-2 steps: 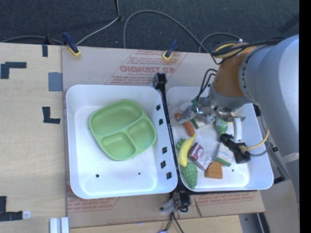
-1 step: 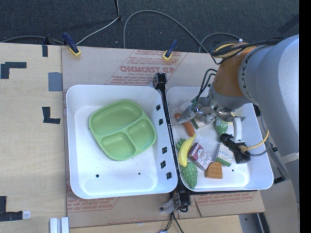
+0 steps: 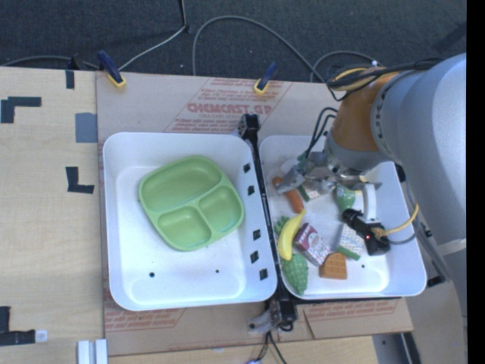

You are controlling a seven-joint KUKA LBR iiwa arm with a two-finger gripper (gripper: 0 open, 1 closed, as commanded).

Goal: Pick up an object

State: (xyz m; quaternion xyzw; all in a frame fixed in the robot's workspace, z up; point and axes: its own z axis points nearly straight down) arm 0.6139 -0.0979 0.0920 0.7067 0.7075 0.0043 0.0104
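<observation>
My gripper (image 3: 309, 182) hangs low over the upper left part of the right bin (image 3: 402, 279), below the orange-banded wrist. Just beside it lie a small orange carrot-like piece (image 3: 294, 200) and a little red piece (image 3: 278, 180). Nearer the front are a yellow banana (image 3: 288, 235), a green leafy toy (image 3: 295, 273), a red and white packet (image 3: 310, 240), an orange wedge (image 3: 333, 267) and a green and white card (image 3: 350, 244). A green item (image 3: 345, 197) sits partly under the wrist. Nothing is visibly held.
The left bin (image 3: 125, 279) holds a green divided plate (image 3: 192, 201). A black divider with clips (image 3: 259, 203) runs between the bins. The arm's grey body (image 3: 432, 127) covers the right bin's far right side, with a black cable connector (image 3: 366, 231) hanging over it.
</observation>
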